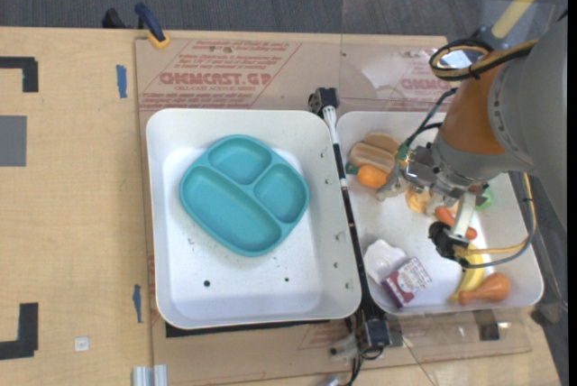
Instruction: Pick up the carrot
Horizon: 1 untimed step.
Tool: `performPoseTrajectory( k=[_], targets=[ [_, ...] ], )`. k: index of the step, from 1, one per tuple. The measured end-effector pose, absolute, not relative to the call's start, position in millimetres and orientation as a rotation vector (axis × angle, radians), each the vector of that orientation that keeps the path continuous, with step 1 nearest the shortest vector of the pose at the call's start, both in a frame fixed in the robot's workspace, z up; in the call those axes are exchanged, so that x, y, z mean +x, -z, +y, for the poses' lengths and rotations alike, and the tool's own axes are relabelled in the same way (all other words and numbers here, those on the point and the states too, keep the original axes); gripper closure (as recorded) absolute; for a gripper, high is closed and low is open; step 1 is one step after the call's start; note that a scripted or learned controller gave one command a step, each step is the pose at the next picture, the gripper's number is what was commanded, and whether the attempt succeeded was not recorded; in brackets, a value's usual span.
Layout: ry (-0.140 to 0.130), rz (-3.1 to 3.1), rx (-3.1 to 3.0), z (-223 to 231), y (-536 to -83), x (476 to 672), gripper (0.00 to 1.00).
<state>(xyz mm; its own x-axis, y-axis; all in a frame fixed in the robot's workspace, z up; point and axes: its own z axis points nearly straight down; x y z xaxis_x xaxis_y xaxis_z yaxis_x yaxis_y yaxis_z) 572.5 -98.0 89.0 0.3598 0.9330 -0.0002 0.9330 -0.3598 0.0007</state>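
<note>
Two white bins are seen on the wooden tabletop [72, 222]. A blue divided plate [243, 193] is held in the left bin [180, 285]. In the right bin [532, 285], the carrot [487, 287] lies near the front corner, beside a packet [407, 279]. The hand [424, 186] is lowered among the food; its state cannot be told.

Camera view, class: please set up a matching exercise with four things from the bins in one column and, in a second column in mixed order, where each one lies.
Things
1. plate
2. orange
3. packet
4. gripper

Places
A. near the front wall of the right bin
B. over the middle of the right bin
C. in the left bin
D. by the right bin's left wall, next to a brown bun

Pairs: 1-C, 2-D, 3-A, 4-B
</note>
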Motion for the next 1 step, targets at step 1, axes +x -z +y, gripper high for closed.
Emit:
performPoseTrajectory(
  k=[1],
  targets=[
    [0.001, 1.776, 2.577, -100.5, -100.2, 573.8, 1.0]
  ],
)
